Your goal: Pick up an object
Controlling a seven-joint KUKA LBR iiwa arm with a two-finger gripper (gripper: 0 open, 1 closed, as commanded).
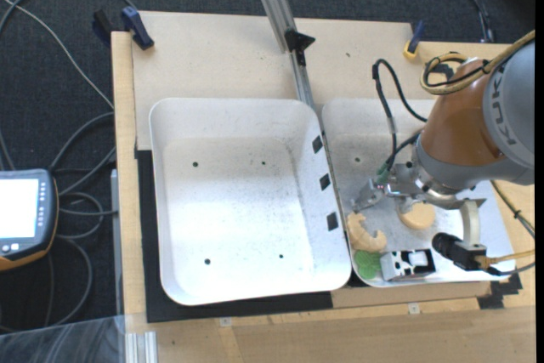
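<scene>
Looking down, you see the left bin (pixel 238 200), then the right bin (pixel 340 132) holding tan pieces (pixel 364 231), a green object (pixel 367 265) and a black-white box (pixel 406 263). Gripper (pixel 374 193) hovers just above them; grip state unclear.

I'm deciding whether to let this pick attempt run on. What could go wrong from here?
1. The gripper sits above the tan piece, not over it, so it may descend onto bare bin floor.
2. The tan piece, green object and black-and-white item crowd the right bin's near corner; a grasp could nudge neighbours or meet the wall.
</scene>
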